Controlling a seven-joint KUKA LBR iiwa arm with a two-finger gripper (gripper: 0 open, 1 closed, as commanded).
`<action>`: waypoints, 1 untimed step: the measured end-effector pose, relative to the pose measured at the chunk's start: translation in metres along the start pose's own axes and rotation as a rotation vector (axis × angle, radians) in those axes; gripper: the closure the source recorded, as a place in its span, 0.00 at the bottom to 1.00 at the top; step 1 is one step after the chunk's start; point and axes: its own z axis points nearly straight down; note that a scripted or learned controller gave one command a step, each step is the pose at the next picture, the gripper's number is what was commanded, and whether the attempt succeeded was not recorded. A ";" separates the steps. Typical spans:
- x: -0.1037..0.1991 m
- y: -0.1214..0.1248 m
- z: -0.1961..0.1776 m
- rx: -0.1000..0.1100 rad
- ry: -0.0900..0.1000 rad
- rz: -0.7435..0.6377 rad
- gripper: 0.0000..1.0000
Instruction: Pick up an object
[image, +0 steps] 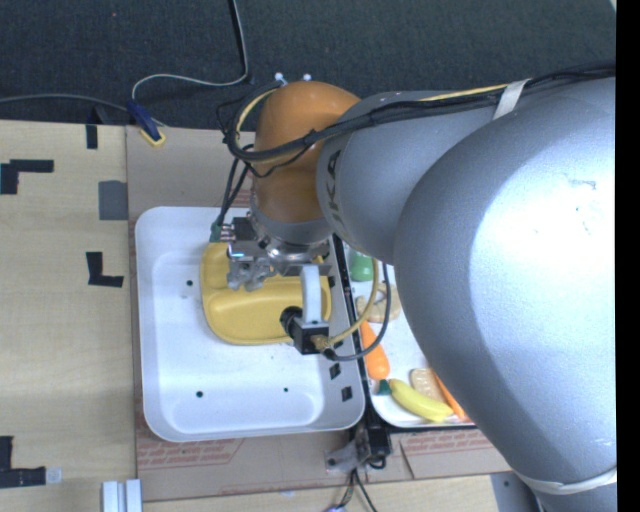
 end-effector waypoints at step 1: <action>-0.005 -0.003 -0.049 -0.001 0.000 0.002 1.00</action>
